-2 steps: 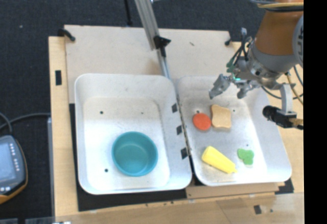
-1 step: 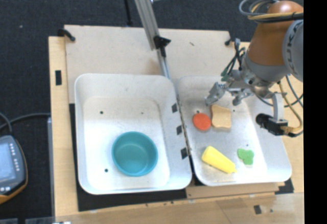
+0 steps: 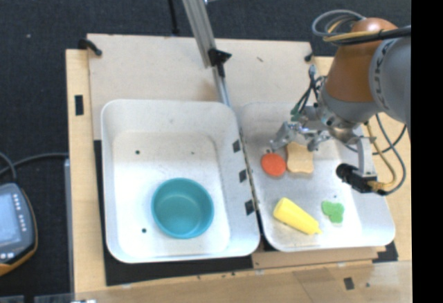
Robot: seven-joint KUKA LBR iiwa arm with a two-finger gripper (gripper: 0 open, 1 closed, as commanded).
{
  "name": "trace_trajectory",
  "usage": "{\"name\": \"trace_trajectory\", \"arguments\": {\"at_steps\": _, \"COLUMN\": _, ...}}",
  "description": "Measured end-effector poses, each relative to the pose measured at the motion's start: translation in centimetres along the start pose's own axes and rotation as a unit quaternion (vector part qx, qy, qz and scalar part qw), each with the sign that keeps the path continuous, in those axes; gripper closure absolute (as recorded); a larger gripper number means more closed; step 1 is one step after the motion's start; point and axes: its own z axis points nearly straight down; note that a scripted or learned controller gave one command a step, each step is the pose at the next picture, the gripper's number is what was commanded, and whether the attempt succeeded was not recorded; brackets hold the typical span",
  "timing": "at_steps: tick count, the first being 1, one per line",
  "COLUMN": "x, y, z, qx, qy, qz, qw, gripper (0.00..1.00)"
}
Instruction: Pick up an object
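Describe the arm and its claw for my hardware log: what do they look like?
The arm is grey with an orange band above the wrist. Loose cables loop around it. The claw is a small metallic assembly with thin wires.

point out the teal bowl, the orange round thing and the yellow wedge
teal bowl [image 3: 182, 207], camera view, on its inner floor
orange round thing [image 3: 273, 164], camera view, middle of its top face
yellow wedge [image 3: 295, 216], camera view, middle of its upper side
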Motion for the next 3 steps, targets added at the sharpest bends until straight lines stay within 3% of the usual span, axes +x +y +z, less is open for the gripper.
{"name": "trace_trajectory", "arguments": {"at_steps": 1, "x": -0.9, "y": 0.5, "z": 5.0, "qx": 0.000, "qy": 0.000, "qz": 0.000, "qw": 1.0000, "gripper": 0.00}}
{"name": "trace_trajectory", "arguments": {"at_steps": 2, "x": -1.0, "y": 0.7, "z": 3.8, "qx": -0.003, "qy": 0.000, "qz": 0.002, "qw": 1.0000, "gripper": 1.00}}
{"name": "trace_trajectory", "arguments": {"at_steps": 3, "x": -1.1, "y": 0.5, "z": -2.6, "qx": -0.005, "qy": 0.000, "qz": -0.001, "qw": 1.0000, "gripper": 1.00}}
